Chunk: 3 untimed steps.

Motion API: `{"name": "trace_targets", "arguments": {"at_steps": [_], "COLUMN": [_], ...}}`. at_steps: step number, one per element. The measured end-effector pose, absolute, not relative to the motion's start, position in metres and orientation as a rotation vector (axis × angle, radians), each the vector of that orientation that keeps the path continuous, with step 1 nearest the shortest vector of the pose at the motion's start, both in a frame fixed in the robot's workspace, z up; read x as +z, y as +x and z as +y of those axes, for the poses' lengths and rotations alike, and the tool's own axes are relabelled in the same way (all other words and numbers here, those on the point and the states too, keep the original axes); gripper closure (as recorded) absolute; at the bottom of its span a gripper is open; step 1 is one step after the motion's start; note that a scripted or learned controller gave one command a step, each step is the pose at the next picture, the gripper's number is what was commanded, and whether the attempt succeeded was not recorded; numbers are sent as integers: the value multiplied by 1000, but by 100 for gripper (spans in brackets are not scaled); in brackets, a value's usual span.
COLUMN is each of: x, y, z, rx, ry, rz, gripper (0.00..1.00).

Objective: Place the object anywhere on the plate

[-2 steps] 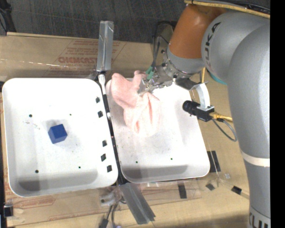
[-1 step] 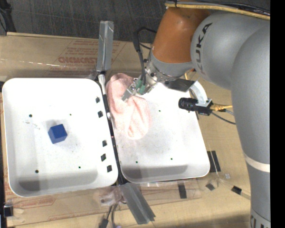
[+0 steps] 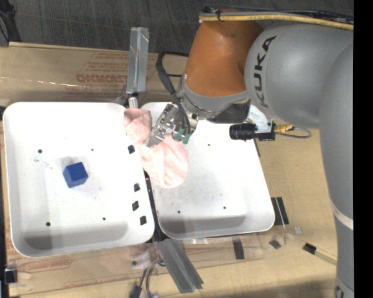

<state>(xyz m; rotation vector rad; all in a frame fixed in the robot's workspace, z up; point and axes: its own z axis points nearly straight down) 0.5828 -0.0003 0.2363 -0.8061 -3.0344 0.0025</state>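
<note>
Pink cloth draped across the seam between my two bins, my gripper right over it

The pink cloth [image 3: 163, 154] lies crumpled at the left edge of the right bin [image 3: 236, 191], its upper end lapping over the rim toward the left bin [image 3: 25, 166]. My gripper [image 3: 170, 128] sits on the cloth's upper part, touching or just above it; I cannot tell how far my fingers are spread or whether any fabric is caught between them. My orange wrist band [image 3: 221, 54] looms over the right bin's far edge. In the left bin a small blue cube [image 3: 75, 174] rests alone, left of centre and well apart from the cloth. Both bins stand on a cardboard-covered bench [image 3: 62, 67]
</note>
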Motion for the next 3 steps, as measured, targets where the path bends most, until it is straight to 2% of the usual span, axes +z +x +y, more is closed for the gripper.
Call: {"name": "trace_targets", "arguments": {"at_steps": [1, 2, 3], "x": [225, 229, 229], "y": [566, 546, 546], "z": [42, 88, 88], "rx": [2, 2, 2], "ry": [-180, 3, 3], "rz": [-3133, -3137, -3138], "gripper": [100, 100, 0]}}
